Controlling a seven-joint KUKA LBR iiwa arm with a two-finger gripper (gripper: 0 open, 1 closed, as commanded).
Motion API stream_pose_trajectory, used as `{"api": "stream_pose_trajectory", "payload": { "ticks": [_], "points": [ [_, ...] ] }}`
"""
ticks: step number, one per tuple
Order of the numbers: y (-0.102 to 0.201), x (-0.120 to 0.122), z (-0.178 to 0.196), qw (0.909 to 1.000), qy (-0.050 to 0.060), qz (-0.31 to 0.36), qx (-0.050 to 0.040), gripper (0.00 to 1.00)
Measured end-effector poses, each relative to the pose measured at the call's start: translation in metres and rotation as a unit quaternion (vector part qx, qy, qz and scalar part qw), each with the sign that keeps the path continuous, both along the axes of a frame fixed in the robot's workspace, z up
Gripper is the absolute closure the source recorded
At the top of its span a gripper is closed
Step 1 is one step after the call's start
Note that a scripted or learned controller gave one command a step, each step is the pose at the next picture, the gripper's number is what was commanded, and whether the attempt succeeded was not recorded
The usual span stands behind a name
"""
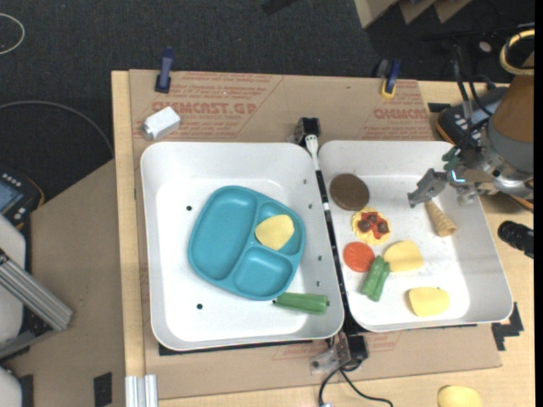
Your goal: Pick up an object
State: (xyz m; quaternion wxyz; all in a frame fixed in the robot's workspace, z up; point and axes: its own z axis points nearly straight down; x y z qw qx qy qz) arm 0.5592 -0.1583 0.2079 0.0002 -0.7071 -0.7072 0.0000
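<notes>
My gripper (428, 190) hangs over the upper right part of the right bin (484, 312), fingers spread open with nothing between them. Just below its tips a tan cone-shaped piece (440, 219) lies on the bin floor. To the left in the same bin sit a brown round disc (349, 191), a small pizza piece (372, 224), a red round slice (358, 256), a green pickle (374, 280) and two yellow pieces (404, 256) (427, 300).
The left bin (170, 185) holds a blue divided plate (222, 242) with a yellow piece (275, 231) in one compartment, and a green pickle (302, 303) lies by the plate's lower edge. A black divider clip (309, 130) sits between the bins.
</notes>
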Motion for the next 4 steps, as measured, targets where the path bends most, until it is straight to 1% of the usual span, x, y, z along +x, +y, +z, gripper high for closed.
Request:
{"api": "stream_pose_trajectory", "payload": {
  "ticks": [1, 2, 3, 4],
  "points": [
    [0.047, -0.061, -0.042, 1.0, 0.004, 0.0, 0.0021, 0.0],
    [0.144, -0.081, -0.023, 1.0, 0.002, 0.003, 0.0013, 0.0],
    [0.141, -0.08, -0.013, 1.0, 0.0, 0.0, 0.0003, 1.0],
    [0.166, -0.055, -0.024, 1.0, -0.001, 0.002, -0.0002, 1.0]
  ]
}}
